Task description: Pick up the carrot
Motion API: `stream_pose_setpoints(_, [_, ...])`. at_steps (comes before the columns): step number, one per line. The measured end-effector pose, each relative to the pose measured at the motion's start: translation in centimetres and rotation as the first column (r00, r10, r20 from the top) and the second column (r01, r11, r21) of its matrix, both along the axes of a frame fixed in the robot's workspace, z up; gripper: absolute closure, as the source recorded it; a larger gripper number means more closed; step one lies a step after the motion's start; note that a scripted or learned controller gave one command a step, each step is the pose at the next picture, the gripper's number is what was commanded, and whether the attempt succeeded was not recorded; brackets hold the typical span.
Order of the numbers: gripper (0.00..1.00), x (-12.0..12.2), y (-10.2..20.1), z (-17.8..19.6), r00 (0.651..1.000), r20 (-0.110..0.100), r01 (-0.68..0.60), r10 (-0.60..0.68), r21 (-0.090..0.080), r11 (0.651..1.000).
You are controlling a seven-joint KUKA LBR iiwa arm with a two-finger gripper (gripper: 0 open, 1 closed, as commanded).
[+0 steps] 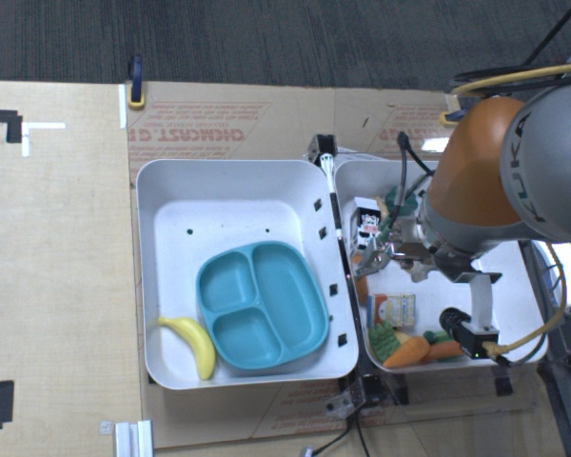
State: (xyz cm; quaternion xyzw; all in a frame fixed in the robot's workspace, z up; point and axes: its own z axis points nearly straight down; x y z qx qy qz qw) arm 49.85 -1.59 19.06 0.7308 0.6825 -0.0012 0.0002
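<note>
Near edge, right bin (528,284): 1 carrot (407,352), orange, lying along the near wall; touching it on the left, 1 green leafy item (382,338); to its right, 1 further orange piece (445,349), identity unclear.

Near edge, left bin (162,255): 1 banana (196,343), yellow, curved, in the near-left corner, just beside the tray.

Middle, left bin: 1 teal tray (265,303) with 3 compartments, resting toward the near right of the bin floor.

Middle, right bin: 1 small printed packet (396,309), white and orange, just beyond the carrot. 1 gripper (376,255), reaching in from the right over the bin's left side, beyond the packet and apart from the carrot. Whether its fingers are spread or closed cannot be told, and nothing can be made out between them.

Far part, right bin: 1 small white carton (366,220) with dark print, near the far-left corner.

Above the right bin: 1 arm (485,174), grey with 1 orange band, covering much of the bin's middle and far side.
</note>
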Motion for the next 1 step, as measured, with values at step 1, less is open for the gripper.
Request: stream_pose_setpoints(1, [0.0,-1.8,5.96,0.01,0.999,-0.003,0.054,-0.054,0.002,0.999])
